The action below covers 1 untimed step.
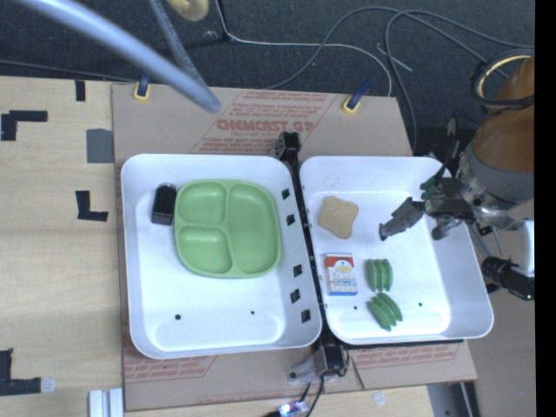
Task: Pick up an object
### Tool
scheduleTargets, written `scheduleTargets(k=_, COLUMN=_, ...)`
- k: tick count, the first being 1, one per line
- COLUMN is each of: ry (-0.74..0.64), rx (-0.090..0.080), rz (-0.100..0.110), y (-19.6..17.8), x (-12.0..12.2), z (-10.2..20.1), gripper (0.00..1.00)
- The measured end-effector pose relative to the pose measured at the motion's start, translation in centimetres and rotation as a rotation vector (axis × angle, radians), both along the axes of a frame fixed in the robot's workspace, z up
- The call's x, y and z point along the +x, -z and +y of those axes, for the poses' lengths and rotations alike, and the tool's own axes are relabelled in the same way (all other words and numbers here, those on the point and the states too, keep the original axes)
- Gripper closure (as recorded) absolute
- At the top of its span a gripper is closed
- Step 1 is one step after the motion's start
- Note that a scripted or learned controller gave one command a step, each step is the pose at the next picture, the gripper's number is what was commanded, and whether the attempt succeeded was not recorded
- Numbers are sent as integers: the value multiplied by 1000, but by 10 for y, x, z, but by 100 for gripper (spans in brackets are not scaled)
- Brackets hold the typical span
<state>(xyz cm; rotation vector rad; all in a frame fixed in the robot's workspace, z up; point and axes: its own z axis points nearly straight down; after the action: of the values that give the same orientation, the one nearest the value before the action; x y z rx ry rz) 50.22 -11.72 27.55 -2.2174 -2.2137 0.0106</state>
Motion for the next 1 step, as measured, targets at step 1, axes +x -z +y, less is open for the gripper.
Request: scheduleTargets(k=1, ry=-3, rx=-1, rz=-9, y=-5, x=2, z=0, gripper=0)
